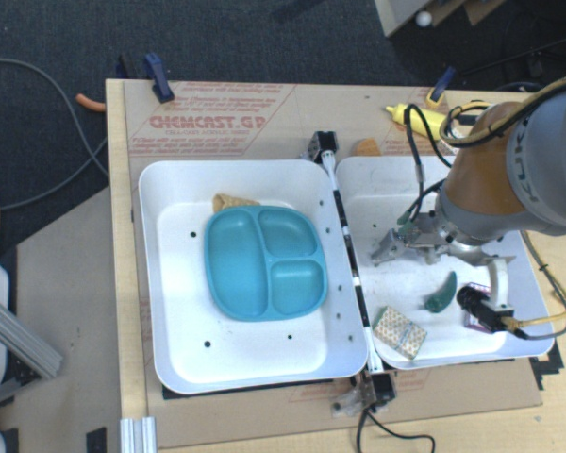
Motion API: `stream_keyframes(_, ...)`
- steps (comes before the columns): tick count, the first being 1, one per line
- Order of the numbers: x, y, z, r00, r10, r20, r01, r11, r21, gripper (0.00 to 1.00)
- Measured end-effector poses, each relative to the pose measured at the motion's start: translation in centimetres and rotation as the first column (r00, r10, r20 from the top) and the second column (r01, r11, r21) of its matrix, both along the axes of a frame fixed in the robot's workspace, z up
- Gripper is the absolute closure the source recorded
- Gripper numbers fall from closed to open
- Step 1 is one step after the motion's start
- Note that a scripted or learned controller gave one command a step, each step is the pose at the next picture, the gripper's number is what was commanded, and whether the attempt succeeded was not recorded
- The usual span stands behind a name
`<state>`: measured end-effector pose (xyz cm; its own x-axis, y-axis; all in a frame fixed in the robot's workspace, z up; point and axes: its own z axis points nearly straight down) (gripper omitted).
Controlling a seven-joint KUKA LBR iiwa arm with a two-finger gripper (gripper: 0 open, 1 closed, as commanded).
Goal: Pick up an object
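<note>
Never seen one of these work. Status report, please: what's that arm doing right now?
Gripper low in the right bin, nothing seen held. Green object and patterned block lie nearby, loose. Blue divided plate in the left bin.

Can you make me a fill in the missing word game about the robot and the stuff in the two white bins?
1. The big divided plate in the left bin is colored ____.
2. That plate has ____ sections.
3. The small speckled block lies in the ____ bin.
4. The robot arm hangs over the ____ bin.

Missing words: blue; three; right; right
</note>
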<state>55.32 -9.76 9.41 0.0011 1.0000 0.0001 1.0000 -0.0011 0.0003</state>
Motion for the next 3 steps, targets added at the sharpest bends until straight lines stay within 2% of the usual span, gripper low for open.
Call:
stream_keyframes(2,-3.4,-6.9,-1.0,1.0,0.0,-0.002,0.0,1.0,0.001,0.0)
stream_keyframes(3,-3.9,-2.2,-1.0,1.0,0.002,-0.002,-0.002,1.0,0.002,0.0)
